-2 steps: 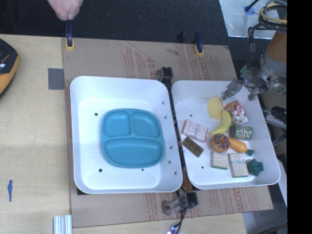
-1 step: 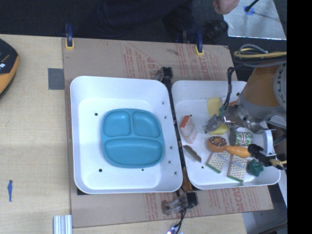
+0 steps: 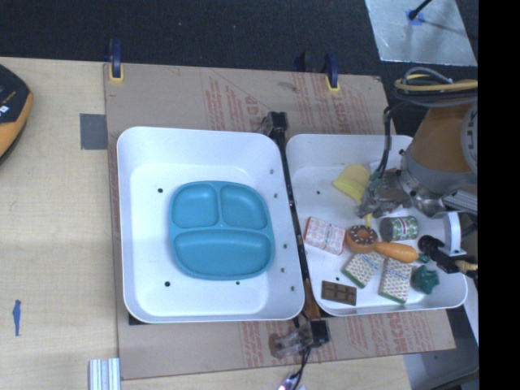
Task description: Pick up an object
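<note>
Partly hidden pincer (image 3: 375,201), over right bin (image 3: 317,157)

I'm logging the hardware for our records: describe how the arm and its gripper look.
The arm is a rounded grey body with an orange band above the wrist. Yellow and black cables loop over it. The gripper is small, dark metal.

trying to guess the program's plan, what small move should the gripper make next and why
Probably a short drop straight down. The gripper hovers in the right bin, beside the yellow piece and above the small green can, with nothing visibly held, so lowering onto the nearest item seems the likeliest next step.
</note>
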Controlling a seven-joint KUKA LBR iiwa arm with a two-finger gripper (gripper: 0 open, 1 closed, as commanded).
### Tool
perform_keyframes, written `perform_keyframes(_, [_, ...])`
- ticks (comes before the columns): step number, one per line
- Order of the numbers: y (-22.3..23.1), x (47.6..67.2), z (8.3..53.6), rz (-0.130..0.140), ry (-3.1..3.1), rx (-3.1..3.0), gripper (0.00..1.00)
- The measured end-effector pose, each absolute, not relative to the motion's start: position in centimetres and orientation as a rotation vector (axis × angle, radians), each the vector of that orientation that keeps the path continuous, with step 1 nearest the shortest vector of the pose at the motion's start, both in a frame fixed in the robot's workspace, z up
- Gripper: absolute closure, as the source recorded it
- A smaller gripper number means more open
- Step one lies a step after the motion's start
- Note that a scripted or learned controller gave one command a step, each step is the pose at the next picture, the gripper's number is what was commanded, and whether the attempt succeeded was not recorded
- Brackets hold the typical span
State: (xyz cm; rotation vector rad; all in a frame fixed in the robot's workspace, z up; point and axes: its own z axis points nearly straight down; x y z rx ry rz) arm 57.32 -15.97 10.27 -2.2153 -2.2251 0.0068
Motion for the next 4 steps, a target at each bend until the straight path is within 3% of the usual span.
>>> perform_keyframes(1, [-13.5, 55.0, 9.1, 0.007, -2.222, -2.212, 1.00])
perform_keyframes(2, [-13.7, 55.1, 9.1, 0.005, -2.222, -2.217, 0.00])
perform_keyframes(3, [-15.7, 62.4, 9.3, -0.002, -2.231, -2.217, 0.00])
perform_keyframes(4, [-12.5, 60.6, 9.2, 0.006, -2.226, -2.209, 0.00])
